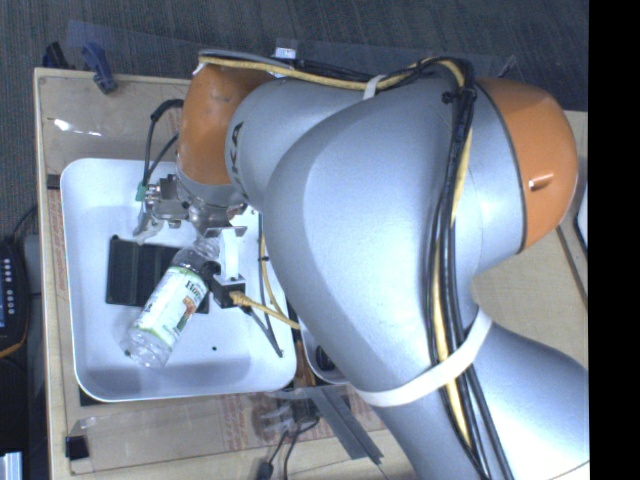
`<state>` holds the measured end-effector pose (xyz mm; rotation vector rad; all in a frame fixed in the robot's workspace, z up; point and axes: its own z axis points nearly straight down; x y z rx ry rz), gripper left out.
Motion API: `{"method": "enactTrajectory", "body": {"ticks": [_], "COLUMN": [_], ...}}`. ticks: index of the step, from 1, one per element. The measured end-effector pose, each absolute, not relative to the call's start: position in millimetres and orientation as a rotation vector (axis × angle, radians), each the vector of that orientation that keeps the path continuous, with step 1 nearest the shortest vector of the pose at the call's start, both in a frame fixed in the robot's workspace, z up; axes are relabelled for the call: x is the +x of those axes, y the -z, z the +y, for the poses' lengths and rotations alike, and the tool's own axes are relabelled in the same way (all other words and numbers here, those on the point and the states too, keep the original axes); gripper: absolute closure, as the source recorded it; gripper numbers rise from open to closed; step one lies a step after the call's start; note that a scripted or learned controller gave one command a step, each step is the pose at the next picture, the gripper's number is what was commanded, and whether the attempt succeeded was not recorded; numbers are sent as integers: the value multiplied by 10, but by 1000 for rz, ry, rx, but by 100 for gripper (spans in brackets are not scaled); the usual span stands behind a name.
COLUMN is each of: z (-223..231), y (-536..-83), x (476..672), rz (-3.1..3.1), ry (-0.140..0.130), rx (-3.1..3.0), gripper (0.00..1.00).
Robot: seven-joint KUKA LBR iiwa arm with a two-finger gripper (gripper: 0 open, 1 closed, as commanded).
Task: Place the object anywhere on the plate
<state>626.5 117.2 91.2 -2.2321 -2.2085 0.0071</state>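
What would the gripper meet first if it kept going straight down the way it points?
Probably the white bin floor beside the black object, or that object's upper edge; depth is unclear. The gripper sits up-left of the plastic bottle.

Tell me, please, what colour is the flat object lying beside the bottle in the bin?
Black; the flat object shows clearly in the camera view.

You see a white bin (80,268), a clear bottle (168,308) with a green-and-white label, a black block (130,270), and a grey arm (400,228) banded orange.
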Motion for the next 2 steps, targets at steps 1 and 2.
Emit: {"method": "enactTrajectory", "body": {"ticks": [1,2], "z": [1292,2020], "y": [-919,-1377], "x": [6394,6187], "rz": [-1977,-1960], "ry": [-3,-2], "rx": [-2440,-2452], "gripper": [0,0]}}
